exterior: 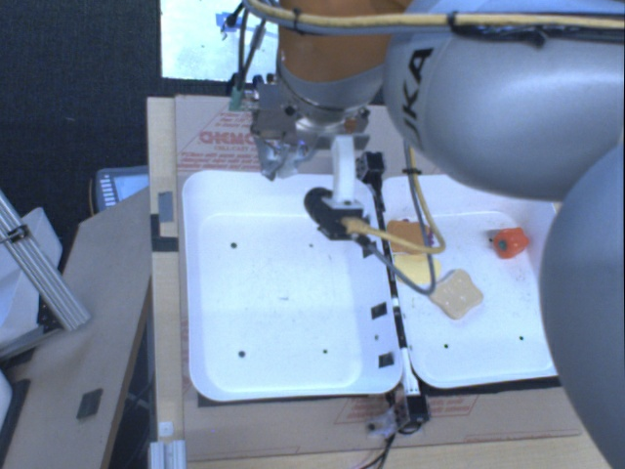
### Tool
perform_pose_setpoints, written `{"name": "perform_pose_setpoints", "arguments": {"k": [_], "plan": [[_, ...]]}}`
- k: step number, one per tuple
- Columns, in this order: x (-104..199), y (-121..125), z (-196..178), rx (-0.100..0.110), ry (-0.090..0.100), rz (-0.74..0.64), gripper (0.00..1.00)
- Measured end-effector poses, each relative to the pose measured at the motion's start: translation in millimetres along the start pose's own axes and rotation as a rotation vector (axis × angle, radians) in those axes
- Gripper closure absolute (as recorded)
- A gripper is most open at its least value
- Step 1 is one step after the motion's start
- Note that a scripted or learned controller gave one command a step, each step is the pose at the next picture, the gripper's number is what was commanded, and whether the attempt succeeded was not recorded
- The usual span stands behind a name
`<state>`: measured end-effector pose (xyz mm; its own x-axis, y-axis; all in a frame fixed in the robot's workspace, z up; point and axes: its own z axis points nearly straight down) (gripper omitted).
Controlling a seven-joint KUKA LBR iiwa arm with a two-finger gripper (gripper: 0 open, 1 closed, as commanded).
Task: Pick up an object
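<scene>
My gripper (277, 160) hangs over the far edge of the left bin (273, 301), near its back wall, and I see nothing between its tips. The loose objects all lie in the right bin (488, 355). A small orange-red piece (508, 243) rests toward its right. A beige square block (456, 294) lies near the middle. A pale yellow flat piece (418, 268) sits just left of the block, and a brownish-orange item (404, 233) lies behind it. The gripper is well to the left of all of these.
The two bins meet along a dark seam (391, 291) with black clips. Brown cardboard (210, 137) lies under the bins' far side. The large grey arm (508, 76) covers the right bin's far and right parts. A metal rail (39, 272) leans at the left.
</scene>
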<state>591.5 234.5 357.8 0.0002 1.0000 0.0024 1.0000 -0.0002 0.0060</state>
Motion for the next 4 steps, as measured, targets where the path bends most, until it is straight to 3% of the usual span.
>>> {"name": "perform_pose_setpoints", "arguments": {"k": [1,2,3,4], "plan": [[0,-69,19,0.009,-0.002,-0.006,1.00],[0,-29,-136,-0.014,0.005,-0.004,1.00],[-1,41,-102,0.003,-0.002,0.000,1.00],[0,62,-182,-0.005,0.001,-0.004,1.00]]}}
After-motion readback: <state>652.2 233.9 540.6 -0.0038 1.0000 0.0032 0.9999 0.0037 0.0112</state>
